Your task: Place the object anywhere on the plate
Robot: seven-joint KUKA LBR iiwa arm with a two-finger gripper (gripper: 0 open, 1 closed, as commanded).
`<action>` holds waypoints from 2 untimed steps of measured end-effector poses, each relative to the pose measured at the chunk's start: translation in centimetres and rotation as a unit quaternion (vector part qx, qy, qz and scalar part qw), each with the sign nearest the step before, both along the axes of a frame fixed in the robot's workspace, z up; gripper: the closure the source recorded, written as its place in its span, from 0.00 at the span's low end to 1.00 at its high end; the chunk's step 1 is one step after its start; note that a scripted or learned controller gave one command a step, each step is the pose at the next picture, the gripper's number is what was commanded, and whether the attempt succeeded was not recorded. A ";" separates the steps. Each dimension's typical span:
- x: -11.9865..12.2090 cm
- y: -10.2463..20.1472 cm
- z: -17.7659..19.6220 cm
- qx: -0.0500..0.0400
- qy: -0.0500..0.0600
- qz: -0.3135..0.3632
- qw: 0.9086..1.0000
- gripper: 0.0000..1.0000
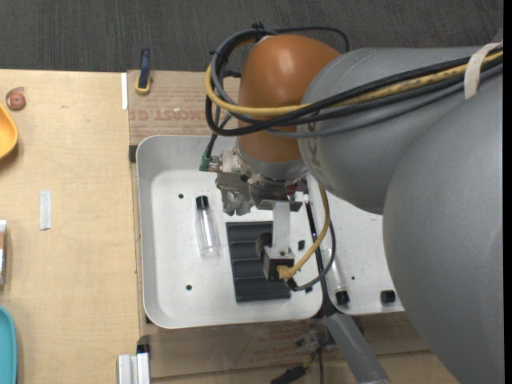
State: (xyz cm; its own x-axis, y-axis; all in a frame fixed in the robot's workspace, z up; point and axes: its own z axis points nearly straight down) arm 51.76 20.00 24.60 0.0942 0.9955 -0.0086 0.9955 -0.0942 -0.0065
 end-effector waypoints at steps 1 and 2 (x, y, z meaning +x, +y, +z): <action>0.4 -2.0 8.4 0.003 -0.002 0.157 0.988 1.00; -1.9 -0.9 8.3 0.004 0.000 0.309 0.951 1.00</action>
